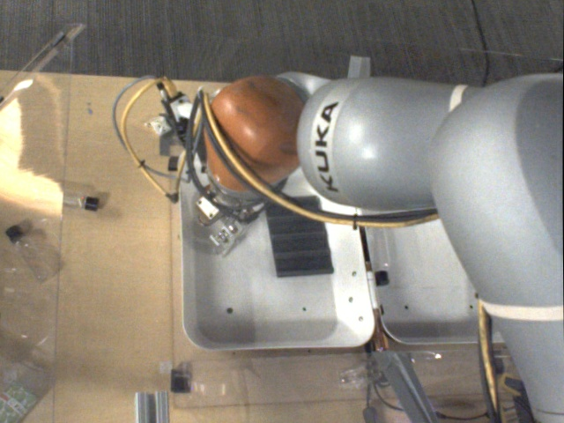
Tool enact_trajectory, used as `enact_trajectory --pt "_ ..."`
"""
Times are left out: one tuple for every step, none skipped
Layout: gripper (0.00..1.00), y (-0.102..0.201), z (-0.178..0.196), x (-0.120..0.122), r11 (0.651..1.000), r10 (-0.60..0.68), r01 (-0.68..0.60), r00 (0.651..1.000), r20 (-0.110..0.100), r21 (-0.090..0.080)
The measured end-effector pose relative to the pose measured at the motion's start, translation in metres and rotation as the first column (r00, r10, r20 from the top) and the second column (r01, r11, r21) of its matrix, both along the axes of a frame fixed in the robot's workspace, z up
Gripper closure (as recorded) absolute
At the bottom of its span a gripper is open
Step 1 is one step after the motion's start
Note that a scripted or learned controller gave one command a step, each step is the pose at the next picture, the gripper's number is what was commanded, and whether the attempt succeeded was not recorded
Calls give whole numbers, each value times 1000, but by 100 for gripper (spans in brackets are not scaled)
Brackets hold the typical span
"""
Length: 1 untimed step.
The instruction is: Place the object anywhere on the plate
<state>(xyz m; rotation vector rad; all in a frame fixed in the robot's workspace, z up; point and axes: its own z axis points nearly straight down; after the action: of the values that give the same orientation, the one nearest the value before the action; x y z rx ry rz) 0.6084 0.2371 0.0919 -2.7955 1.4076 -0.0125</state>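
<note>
The dark ribbed plate (300, 236) lies flat in the white bin (264, 329) on the view's left, near its far right side. The grey arm (379, 148) reaches over it. The jaws hang low at the bin's far left corner, just beside the plate. I cannot tell if they are apart or together.

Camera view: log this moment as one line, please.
arm: grey KUKA arm over left white bin | gripper: low, near bin's back-left | in bin: dark ribbed rectangular block | grasp: cannot tell
</note>
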Motion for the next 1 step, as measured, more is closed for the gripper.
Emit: enact_trajectory --pt "100 -1 109 61 969 247 -247 969 -5 -1"
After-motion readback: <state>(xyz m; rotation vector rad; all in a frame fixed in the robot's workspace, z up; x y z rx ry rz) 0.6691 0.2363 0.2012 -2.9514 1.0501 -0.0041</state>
